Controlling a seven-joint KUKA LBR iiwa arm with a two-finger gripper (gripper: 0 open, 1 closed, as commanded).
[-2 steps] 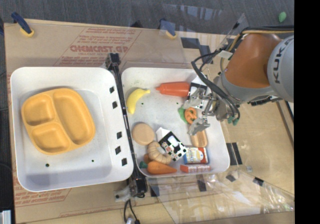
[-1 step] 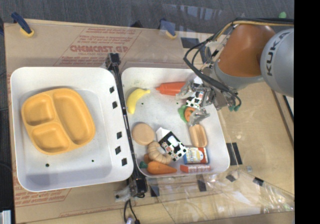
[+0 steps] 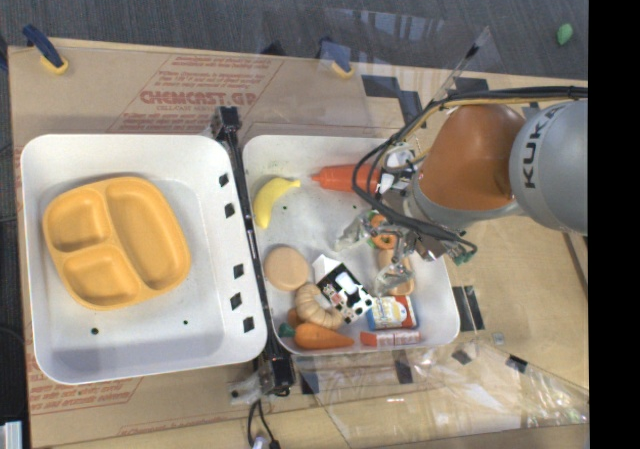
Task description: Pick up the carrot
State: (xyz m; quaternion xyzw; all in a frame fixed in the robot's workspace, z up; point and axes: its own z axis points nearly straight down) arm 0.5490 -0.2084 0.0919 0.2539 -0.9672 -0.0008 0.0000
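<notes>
**Where the carrot lies: right bin, front wall, not gripped**

Although the gripper (image 3: 388,242) hangs low over the middle of the right bin (image 3: 440,282), the carrot (image 3: 322,338) lies apart from it, against the bin's front wall.

- Gripper: among cables and clutter; whether it is open or closed cannot be told. Nothing is visibly held.
- Carrot: orange, tapered, lying flat. It touches a curled pastry-like item (image 3: 314,307) and sits near a black-and-white cube (image 3: 345,292).
- Lookalike: a red-orange tapered item (image 3: 338,177) by the back wall, partly behind the cables; possibly a pepper.
- Others: banana (image 3: 272,199); yellow tray (image 3: 115,240) in the left bin (image 3: 40,337).

Risks, as judged:
- A grasp at the lookalike, which lies as near as the carrot.
- A descent blocked by the front wall.
- A close that catches the pastry or cube, nudging the carrot aside.
</notes>
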